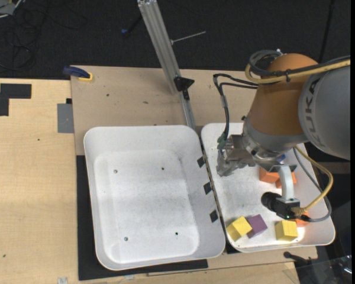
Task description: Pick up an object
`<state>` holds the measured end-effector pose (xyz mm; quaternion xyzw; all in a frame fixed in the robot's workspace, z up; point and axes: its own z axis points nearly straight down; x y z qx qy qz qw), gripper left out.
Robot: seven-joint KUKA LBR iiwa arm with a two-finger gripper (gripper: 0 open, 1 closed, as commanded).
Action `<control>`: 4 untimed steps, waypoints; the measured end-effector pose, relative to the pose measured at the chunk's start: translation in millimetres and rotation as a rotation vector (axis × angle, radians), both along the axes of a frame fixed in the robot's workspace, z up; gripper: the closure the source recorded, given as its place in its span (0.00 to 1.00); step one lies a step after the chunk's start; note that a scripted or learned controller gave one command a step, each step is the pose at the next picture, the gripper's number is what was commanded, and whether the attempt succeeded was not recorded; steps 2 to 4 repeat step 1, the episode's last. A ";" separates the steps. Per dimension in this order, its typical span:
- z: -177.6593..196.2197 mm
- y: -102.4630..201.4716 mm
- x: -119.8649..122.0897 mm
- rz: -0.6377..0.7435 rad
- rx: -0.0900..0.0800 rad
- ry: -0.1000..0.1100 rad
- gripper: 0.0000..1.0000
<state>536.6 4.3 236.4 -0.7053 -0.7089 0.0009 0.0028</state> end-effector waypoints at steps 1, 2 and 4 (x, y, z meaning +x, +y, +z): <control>-0.3 62.1 -9.2 0.001 0.000 0.000 1.00; -0.3 62.1 -9.2 0.001 0.000 0.000 1.00; -0.3 62.1 -9.2 0.001 0.000 0.000 1.00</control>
